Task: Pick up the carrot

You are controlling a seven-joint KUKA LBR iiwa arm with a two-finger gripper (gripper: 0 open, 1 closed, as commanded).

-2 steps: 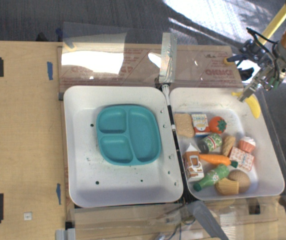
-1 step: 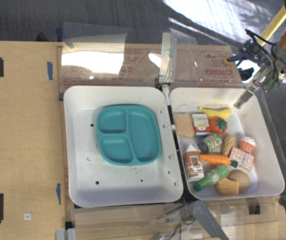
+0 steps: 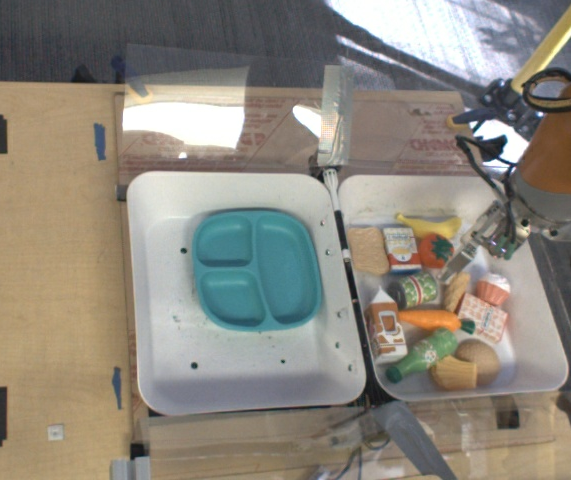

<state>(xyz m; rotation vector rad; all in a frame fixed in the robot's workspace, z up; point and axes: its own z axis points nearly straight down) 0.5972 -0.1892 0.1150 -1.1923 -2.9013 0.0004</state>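
The carrot is orange with a green tip at its right end. It lies flat in the middle of the right bin, between a green can and a green bottle. My gripper reaches in from the right and points down-left. It hangs over the bin's upper middle, above and slightly right of the carrot and apart from it. Its tip is close to a red and orange toy and a tan piece.
The right bin is crowded: a banana, a cracker, a small box, a brown carton, a bread roll, a red-and-white pack. A teal divided plate lies in the left bin.
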